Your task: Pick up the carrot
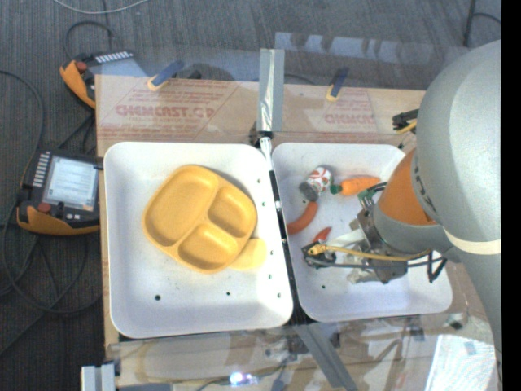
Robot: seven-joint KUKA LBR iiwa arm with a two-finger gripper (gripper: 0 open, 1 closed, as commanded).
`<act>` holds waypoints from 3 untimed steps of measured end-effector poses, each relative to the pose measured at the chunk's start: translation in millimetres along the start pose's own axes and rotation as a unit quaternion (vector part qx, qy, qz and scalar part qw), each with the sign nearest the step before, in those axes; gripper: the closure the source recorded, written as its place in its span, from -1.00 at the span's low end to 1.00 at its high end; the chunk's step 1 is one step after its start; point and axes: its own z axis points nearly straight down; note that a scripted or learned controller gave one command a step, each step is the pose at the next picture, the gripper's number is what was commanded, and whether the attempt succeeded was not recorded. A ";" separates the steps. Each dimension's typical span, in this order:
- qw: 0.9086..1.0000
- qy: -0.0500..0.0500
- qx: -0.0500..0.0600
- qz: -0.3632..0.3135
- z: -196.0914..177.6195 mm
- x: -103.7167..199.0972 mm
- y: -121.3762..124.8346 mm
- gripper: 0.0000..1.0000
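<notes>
inside right bin (423, 300), carrot (359, 186) near hand (358, 255) (grip unclear); left bin (122, 300), yellow tray (201, 217)

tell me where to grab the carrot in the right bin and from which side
Grip the carrot across the middle of its orange body, coming straight down from above. It lies flat and roughly left-right near the right bin's far wall, green end toward the small round toy, so closing across its narrow width looks safest. The tool sits nearer the camera.

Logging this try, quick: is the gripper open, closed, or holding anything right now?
Gripper: low in the right bin, cannot be told; the carrot lies apart from it.
</notes>
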 end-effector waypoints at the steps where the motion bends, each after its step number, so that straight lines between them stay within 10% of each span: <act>1: 1.000 -0.003 0.001 -0.001 -6.8 -0.9 -0.8 1.00; 3: 1.000 -0.010 0.004 -0.004 -20.5 -2.4 -2.5 1.00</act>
